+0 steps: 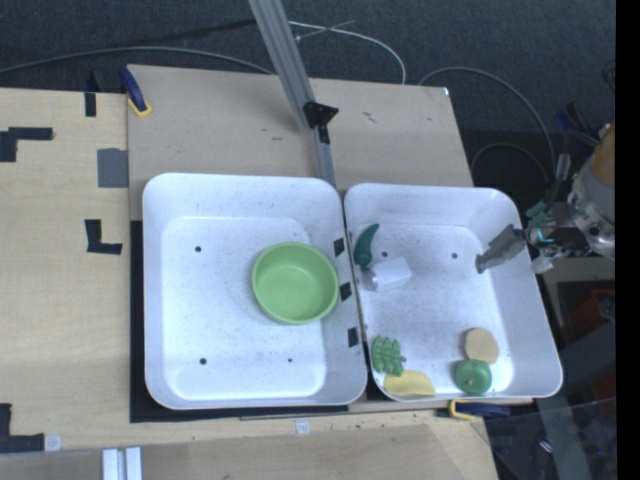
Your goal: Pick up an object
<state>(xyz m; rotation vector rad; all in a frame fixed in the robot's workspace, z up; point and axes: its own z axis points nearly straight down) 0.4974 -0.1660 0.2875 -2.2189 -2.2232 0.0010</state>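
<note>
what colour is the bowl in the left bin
Light green. The bowl shows plainly in the camera view, sitting in the left bin.

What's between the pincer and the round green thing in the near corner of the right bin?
Nothing visible blocks it. The pincer hangs over the right bin's right side, and the green ball lies toward the near corner below it. The tan piece sits just beside the ball, on the pincer's side.
</note>
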